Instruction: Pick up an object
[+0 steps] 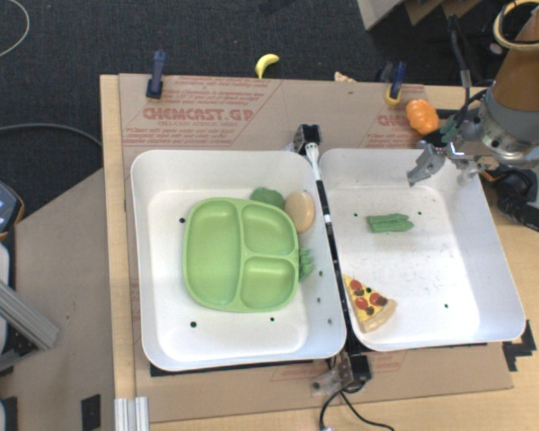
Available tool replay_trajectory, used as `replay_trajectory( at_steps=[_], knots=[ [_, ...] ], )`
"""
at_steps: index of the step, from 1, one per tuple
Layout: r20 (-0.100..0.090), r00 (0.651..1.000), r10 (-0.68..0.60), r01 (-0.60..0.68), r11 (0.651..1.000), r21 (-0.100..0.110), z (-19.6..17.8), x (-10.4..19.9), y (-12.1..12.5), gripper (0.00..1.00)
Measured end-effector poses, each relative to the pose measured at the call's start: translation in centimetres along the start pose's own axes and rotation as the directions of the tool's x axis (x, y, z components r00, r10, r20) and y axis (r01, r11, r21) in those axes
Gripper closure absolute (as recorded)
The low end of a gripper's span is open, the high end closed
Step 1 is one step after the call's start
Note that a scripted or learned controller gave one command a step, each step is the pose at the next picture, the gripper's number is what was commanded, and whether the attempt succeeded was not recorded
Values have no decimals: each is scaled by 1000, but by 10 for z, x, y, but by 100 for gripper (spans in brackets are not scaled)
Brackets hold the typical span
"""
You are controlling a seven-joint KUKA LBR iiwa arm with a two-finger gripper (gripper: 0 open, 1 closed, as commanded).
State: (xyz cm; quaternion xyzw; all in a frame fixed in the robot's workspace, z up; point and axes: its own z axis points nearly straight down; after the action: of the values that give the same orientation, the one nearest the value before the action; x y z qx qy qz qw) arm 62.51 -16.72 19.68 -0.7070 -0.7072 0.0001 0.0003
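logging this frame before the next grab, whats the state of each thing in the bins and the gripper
green tray: flat in the left bin, compartments bare
tan egg-like piece: lying at the tray's upper right rim
green strip: lying flat in the right bin, apart from the gripper
pizza slice: lying flat at the right bin's near left corner
gripper: above the right bin's far edge, holding nothing

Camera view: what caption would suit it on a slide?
Pincer above right bin holding pickle and pizza slice; green tray in left bin.
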Motion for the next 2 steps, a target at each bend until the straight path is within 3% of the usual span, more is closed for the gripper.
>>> replay_trajectory(
  at_steps=[1,2],
  knots=[
    [1,1000,-1,1,1000,-3,-11,0,1,100],
    [5,1000,3,-3,1000,-8,-42,-48,14,100]
  ],
)
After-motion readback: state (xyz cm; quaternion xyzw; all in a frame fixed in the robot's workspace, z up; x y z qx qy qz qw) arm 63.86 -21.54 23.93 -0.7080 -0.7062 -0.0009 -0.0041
